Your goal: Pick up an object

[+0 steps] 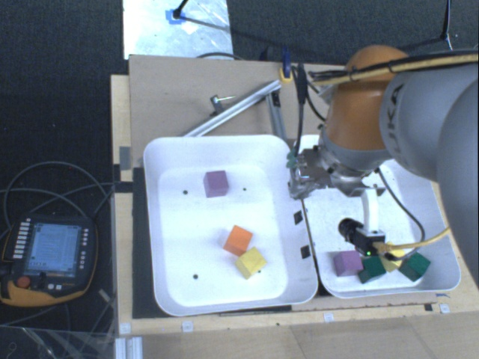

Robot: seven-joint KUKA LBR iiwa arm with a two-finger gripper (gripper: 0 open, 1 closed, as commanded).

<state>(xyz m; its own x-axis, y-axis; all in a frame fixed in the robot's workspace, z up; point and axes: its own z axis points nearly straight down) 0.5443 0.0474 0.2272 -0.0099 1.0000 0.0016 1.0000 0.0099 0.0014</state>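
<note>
Cannot tell the grip of the grey two-finger gripper (299,178) above the right shallow white bin's (328,219) left edge; 1 purple cube (346,262) near its bottom edge.

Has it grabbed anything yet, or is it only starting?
Done: nothing that shows. The purple cube, orange cube and yellow cube lie in the left bin, and the green blocks lie in the right bin. In hand: the arm hangs over the right bin. Left: gripping one thing and lifting it.
</note>
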